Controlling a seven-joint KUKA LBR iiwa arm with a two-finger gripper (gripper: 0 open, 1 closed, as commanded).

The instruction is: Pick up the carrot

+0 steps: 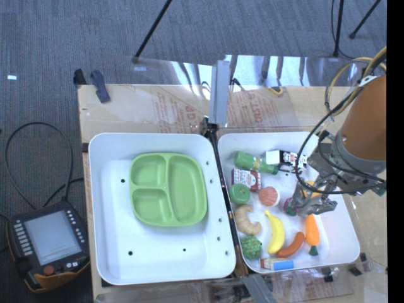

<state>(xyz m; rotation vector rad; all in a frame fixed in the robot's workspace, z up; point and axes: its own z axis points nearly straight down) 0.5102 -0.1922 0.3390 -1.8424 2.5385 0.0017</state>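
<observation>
nothing of the pick is done yet: your carrot (311, 230) lies flat on the floor of the right bin (344, 245), just below the hand (314, 202) and apart from it, with a red sausage-shaped toy (290, 245) on its far side. you cannot tell whether the hand is spread or clenched. the arm (366, 122) hangs over the bin's right side, wrist pointing down. descent, grip and lift remain.
</observation>
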